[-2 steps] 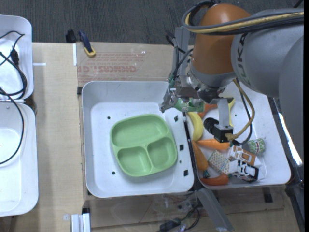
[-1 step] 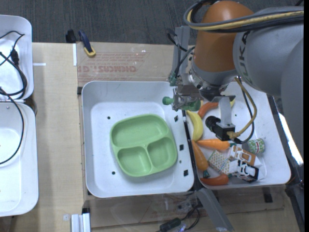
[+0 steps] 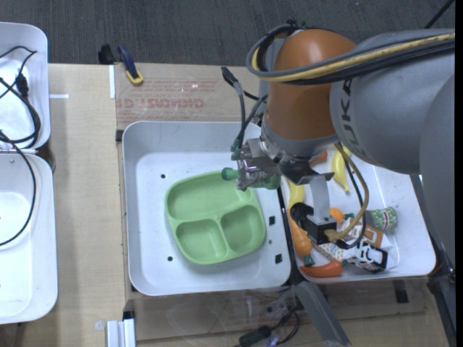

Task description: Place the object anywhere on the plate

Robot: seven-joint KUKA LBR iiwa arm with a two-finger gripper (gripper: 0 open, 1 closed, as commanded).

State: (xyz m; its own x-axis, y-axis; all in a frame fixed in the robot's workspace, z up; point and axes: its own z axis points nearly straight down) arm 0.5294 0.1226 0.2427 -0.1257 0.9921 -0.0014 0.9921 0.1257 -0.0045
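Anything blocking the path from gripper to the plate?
Nothing visible. The gripper sits right at the green plate's upper right rim, with a green object at its tip; the plate's compartments look bare.

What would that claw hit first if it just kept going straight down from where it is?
Most likely the green plate: the gripper hangs over its upper right rim. Depth is hard to judge from this slanted view, so it might instead meet the white bin floor.

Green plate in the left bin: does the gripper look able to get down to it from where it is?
Probably yes. The gripper hangs over the upper right rim of the green plate, and nothing lies between them; the plate's compartments look bare.
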